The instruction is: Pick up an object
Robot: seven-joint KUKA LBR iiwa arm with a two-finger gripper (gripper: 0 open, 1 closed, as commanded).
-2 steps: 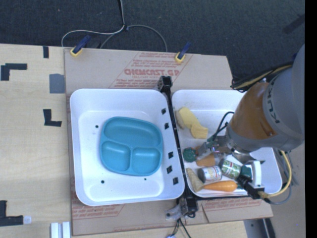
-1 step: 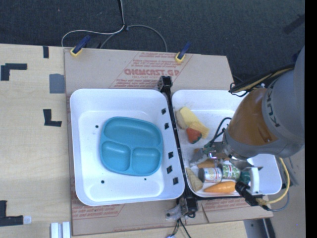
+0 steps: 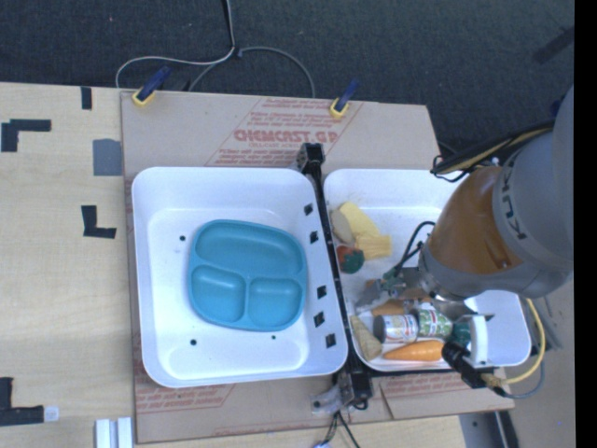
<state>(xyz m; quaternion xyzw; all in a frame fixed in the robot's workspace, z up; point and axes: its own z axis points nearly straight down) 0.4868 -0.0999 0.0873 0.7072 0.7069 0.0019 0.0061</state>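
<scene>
The right bin point(image 3: 392, 183) holds several small items. A yellow, banana-like piece point(image 3: 362, 231) lies near its left wall, with a small red and green item point(image 3: 350, 259) just below it. Toward the front lie a labelled can on its side point(image 3: 413, 326) and an orange carrot point(image 3: 412, 350). My gripper point(image 3: 396, 289) hangs low over the middle of this bin, just above the can and right of the red and green item. The grey arm with its orange band point(image 3: 471, 236) covers the bin's right half.
In the left bin point(image 3: 154, 250) lies a blue divided plate point(image 3: 247, 274). A black divider point(image 3: 322, 250) runs between the bins. Both rest on a cardboard sheet point(image 3: 270, 133) clamped at the back, with cables behind it.
</scene>
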